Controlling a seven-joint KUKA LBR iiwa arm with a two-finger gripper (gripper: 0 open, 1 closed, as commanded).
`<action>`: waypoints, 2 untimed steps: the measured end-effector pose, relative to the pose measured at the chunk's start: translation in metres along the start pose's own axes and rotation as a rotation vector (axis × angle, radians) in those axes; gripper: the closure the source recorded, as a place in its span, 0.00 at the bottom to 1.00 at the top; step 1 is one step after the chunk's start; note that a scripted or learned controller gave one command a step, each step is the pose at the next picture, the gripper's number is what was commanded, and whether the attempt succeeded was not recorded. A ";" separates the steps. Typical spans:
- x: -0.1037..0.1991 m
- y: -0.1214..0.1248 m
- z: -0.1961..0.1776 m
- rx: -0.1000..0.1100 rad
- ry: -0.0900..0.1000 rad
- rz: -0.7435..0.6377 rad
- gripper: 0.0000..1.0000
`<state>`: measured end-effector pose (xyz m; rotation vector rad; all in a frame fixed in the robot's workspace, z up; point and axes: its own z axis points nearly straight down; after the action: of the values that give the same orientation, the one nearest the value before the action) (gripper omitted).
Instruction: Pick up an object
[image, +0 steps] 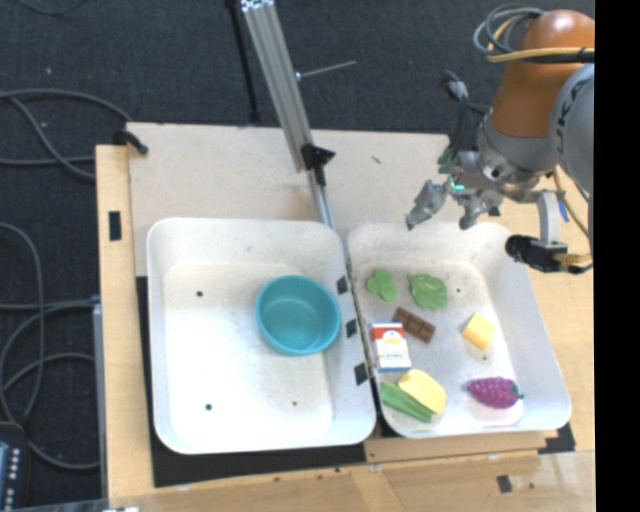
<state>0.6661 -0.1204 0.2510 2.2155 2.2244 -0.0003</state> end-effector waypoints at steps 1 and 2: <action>-0.003 -0.007 0.062 0.007 -0.001 0.005 0.00; -0.001 0.001 0.119 0.006 -0.002 0.002 0.00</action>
<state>0.6672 -0.1218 0.1319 2.2198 2.2242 -0.0086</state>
